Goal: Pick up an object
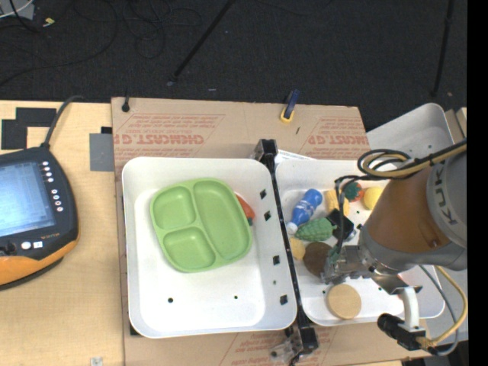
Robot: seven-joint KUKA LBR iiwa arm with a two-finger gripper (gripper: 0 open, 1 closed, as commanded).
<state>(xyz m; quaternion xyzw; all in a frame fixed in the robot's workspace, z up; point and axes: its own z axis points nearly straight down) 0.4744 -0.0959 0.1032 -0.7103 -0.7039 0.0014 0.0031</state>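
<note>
The right bin (379, 318) holds a cluster of small objects: a blue and white bottle (306, 204), a dark green leafy piece (314, 229), a brown lump (315, 256), a tan round disc (344, 301) and a yellow piece (373, 197) at the back. My gripper (335, 268) is down inside this bin, between the brown lump and the tan disc, close to both. The bulky grey and orange arm (412, 219) hides the bin's right half. I see nothing clearly held.
The left bin (198, 319) carries a green divided plate (200, 225) with a red-orange item (245, 207) peeking out at its right edge. A black divider (278, 235) separates the bins. A teach pendant (30, 212) lies on the bench at far left.
</note>
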